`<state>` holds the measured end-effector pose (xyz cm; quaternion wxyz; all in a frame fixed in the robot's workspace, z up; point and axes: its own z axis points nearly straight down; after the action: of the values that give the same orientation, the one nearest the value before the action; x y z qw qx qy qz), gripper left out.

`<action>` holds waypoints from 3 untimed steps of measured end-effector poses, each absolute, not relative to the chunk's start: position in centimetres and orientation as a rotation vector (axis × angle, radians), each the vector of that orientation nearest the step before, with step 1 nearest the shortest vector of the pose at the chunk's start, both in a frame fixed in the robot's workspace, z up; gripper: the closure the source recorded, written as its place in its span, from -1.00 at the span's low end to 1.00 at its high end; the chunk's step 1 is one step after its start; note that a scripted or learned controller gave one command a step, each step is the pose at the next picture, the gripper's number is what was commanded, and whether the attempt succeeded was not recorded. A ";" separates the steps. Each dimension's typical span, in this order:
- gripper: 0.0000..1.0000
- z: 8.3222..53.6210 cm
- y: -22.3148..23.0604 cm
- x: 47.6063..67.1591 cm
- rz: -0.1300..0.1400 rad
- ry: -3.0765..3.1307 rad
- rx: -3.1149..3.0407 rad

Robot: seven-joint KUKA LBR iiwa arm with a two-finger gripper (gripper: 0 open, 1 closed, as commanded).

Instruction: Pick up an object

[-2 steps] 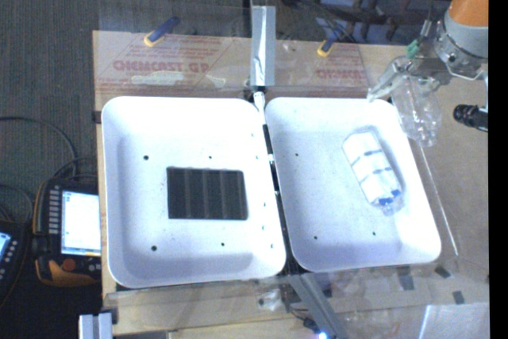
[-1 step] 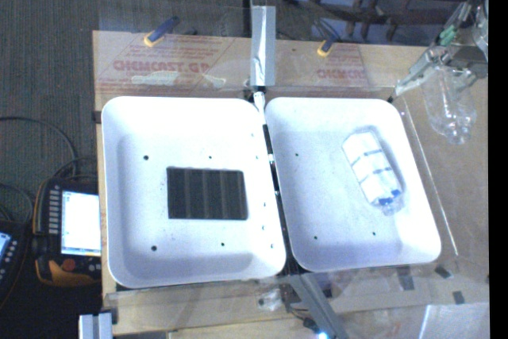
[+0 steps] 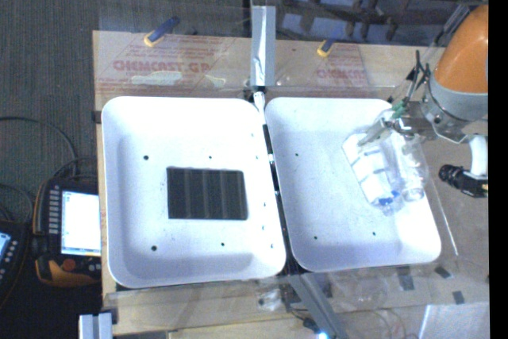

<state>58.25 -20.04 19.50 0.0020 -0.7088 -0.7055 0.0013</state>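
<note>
A clear plastic bottle (image 3: 385,171) lies on its side in the right bin (image 3: 317,242), toward that bin's 3 o'clock side, its blue cap end pointing roughly to 6 o'clock and its other end toward 11 o'clock. It is see-through against the white floor, so its exact outline is hard to trace. The gripper (image 3: 399,121) sits at the bottle's 12 o'clock end, just above or against it; whether it is apart, together, or clamped on the plastic I cannot tell, since the metal parts blur into the bottle there. Behind it the arm (image 3: 464,67) (grey, with its orange band) comes in from 3 o'clock.

The left bin (image 3: 127,139) holds 1 dark ribbed rectangle (image 3: 206,193) near its centre, well apart from the bottle. The 2 bins touch along their shared edge, and both rest on a bench (image 3: 175,63) with a clear sheet at 12 o'clock.

My reading is that the step in hand is the reach or the grasp itself on the bottle, with no lift evident. The next move calls for a firm closing across the bottle's body and then a straight rise; smooth, light plastic may slip or squash, so a centred hold matters
</note>
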 end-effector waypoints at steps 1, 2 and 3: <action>-1.00 12.2 -21.0 59.2 -0.001 -2.341 -2.093; -1.00 11.6 -21.4 62.4 -0.008 -2.330 -2.123; -1.00 11.4 -21.9 59.1 -0.041 -2.488 -1.989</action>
<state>59.12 -21.89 11.42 -0.0218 -0.6243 -0.7808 -0.0129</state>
